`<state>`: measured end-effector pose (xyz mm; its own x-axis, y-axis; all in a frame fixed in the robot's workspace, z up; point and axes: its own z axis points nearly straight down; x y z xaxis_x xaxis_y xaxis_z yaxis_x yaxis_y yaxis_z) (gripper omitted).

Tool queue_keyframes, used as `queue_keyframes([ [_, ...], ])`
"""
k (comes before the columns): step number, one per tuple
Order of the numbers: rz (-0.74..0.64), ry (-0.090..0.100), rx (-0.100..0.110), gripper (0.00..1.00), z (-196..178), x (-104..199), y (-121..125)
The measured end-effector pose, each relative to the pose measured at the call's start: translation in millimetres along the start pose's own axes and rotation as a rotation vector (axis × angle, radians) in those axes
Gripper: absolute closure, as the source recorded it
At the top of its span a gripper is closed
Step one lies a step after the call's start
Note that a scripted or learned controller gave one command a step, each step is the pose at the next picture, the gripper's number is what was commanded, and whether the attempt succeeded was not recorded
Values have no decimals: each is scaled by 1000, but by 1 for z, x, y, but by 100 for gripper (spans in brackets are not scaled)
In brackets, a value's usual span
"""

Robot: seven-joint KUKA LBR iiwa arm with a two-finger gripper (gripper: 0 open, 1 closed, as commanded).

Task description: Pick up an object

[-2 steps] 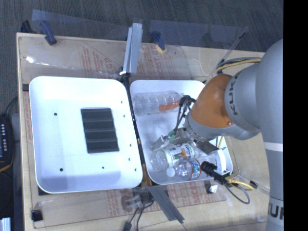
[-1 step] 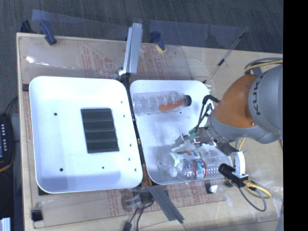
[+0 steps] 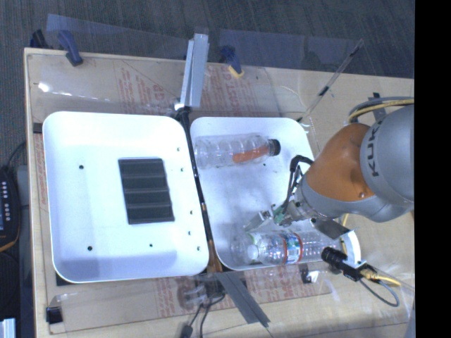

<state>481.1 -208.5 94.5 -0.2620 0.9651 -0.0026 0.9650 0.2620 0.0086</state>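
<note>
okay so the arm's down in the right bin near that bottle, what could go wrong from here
1. The gripper sits just above the lower bottle, which lies on its side; being round and clear, it may roll or slip away.
2. That bottle rests against the right bin's lower wall, leaving little room on that side, so a finger could hit the rim.
3. The upper bottle lies far from the gripper, so a miss here probably means a full re-aim.
</note>
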Motion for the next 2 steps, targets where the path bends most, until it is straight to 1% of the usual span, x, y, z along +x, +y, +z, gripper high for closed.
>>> queue_keyframes([
  [1,301,-1,6,0,-57,-6,12],
  [2,127,2,6,0,2,47,32],
])
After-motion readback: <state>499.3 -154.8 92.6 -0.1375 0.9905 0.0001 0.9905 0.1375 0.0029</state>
